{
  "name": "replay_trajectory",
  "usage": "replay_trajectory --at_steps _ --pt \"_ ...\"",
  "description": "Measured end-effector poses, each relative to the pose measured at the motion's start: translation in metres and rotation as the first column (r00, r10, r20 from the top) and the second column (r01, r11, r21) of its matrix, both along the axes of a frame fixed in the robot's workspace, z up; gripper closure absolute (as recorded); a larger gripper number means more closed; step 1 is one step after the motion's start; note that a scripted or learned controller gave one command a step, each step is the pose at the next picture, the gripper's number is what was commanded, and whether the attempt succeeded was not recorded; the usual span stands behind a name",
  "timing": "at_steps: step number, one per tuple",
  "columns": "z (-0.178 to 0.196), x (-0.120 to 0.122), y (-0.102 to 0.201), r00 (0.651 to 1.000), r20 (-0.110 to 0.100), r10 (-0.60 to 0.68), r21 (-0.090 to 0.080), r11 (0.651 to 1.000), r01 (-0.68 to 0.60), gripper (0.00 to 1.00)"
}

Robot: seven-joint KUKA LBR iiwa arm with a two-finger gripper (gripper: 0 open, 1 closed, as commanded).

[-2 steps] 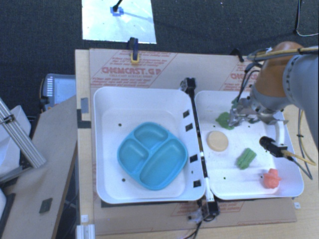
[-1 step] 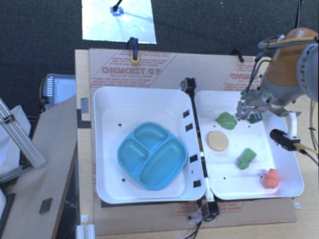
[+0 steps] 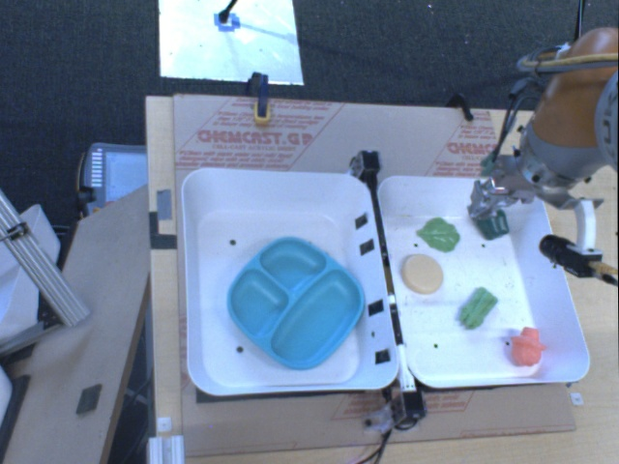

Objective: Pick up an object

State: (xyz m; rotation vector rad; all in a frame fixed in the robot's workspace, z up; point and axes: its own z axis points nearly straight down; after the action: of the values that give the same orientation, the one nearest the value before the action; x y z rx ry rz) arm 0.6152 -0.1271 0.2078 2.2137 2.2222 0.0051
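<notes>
My gripper (image 3: 489, 204) is low over the back right part of the right bin (image 3: 556, 303). A small dark green thing (image 3: 496, 225) sits right at its tip, touching it; whether it is gripped is not visible. To its left lies a light green leafy piece (image 3: 440, 233). A tan round disc (image 3: 423, 274) lies nearer the divider. Toward the front rest a green chunk (image 3: 478, 307) and an orange-red piece (image 3: 526, 347).
The left bin (image 3: 208, 259) holds a blue divided plate (image 3: 295, 301). A black clip strip (image 3: 377, 259) runs along the divider between the bins. The arm's orange band (image 3: 580, 85) hangs over the right bin's far right corner.
</notes>
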Motion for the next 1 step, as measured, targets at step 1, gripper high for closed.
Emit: replay_trajectory --at_steps 1 --pt "-0.0062 -0.0117 0.0513 1.0 -0.005 0.005 0.002 1.0 -0.005 1.0"
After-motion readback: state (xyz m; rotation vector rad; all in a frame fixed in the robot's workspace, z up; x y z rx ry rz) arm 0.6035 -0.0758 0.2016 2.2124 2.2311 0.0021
